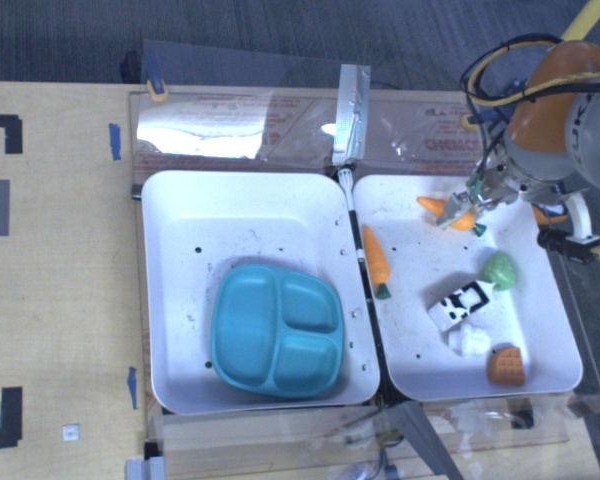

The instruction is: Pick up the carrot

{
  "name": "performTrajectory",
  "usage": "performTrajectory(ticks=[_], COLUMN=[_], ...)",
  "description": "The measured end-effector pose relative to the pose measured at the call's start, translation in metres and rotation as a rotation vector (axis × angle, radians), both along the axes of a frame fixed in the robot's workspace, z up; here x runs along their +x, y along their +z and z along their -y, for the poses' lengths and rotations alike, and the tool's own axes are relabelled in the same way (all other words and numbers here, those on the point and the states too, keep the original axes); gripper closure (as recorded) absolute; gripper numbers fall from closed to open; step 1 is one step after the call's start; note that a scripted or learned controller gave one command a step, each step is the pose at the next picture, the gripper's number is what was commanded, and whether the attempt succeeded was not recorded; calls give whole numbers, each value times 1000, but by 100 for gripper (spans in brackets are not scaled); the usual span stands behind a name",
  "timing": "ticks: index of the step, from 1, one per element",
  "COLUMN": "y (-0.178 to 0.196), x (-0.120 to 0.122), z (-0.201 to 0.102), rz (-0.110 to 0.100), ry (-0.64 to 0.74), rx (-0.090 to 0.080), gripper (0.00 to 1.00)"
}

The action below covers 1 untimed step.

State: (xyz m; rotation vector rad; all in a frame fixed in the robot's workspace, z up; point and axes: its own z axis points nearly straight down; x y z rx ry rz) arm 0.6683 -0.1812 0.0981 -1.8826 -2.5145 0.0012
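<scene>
Camera view: two white bins side by side on the desk (50, 268). Left bin (170, 208) holds a teal divided plate (277, 333), toward its near edge.

Right bin (555, 348): carrot (376, 260) lies along the left wall, just beside the divider between the bins, green end toward the near edge. It is well apart from the pincer, nothing touching it.

Arm (555, 118) comes in over the right bin's far right corner. Pincer (464, 208) is down near the far wall, right at a small orange item (433, 206) with a second orange bit just beside the tips. Contact looks likely but can't confirm. Can't tell whether the pincer is apart or together; the tips are too cluttered to read.

Other items in the right bin: a green piece (499, 269) near the right wall, a black-and-white toy (462, 303) mid-bin, a white lump (472, 341) just below it, an orange-brown piece (506, 364) at the near right corner.
</scene>
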Motion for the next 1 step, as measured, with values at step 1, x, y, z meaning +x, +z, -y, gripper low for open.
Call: performTrajectory(ticks=[1], y=[103], x=[2], z=[-55], rz=[15], ry=[-11], rx=[-1], gripper=[100])
